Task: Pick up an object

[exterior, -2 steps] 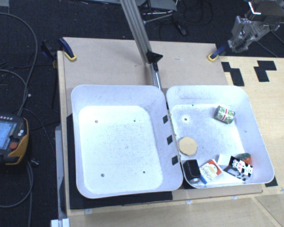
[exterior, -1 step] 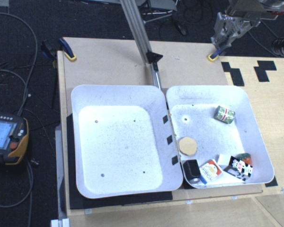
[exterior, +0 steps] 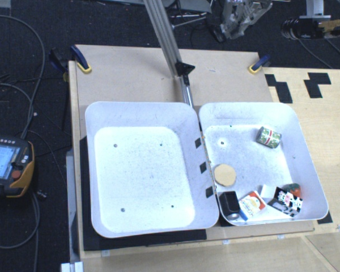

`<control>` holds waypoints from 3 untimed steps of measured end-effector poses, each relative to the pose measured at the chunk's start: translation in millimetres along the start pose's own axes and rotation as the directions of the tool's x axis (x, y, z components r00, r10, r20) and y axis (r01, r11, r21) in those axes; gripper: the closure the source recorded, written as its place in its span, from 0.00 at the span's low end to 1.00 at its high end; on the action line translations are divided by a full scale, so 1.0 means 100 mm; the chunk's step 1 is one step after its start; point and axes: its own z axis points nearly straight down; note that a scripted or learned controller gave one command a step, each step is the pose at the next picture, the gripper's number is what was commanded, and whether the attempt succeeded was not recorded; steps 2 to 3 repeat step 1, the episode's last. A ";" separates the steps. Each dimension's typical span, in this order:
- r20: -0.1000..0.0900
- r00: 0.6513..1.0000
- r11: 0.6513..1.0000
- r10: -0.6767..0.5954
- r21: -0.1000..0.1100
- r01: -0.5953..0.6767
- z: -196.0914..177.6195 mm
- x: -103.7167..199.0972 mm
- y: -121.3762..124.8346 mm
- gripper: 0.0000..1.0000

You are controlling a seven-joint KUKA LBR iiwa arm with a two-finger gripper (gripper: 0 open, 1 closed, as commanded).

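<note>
The right bin [exterior: 289, 118] holds several small objects. A green-and-white can [exterior: 268, 136] lies on its side near the far right. A tan round disc [exterior: 225, 175] sits by the bin's left wall. Along the front edge lie a black block [exterior: 229, 203], an orange-and-white packet [exterior: 252, 203] and a black-and-white patterned item [exterior: 288, 200] with a red-and-green piece [exterior: 294, 188] behind it. My gripper [exterior: 239, 17] hangs high beyond the bench's far edge, well away from both bins, with nothing seen in it.
The left bin [exterior: 102, 118] stands beside the right one, separated by a ridge with black clips [exterior: 203, 167]. A slanted metal pole [exterior: 165, 33] rises from the bench's far middle. A teach pendant [exterior: 8, 166] lies on the floor at left.
</note>
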 end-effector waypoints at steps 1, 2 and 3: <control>0.000 1.000 1.000 0.004 -0.007 -0.004 -0.24 -0.19 0.05 1.00; 0.000 1.000 1.000 0.004 -0.007 -0.004 -0.24 -0.19 0.05 1.00; 0.000 1.000 1.000 0.004 -0.007 -0.004 -0.24 -0.19 0.05 1.00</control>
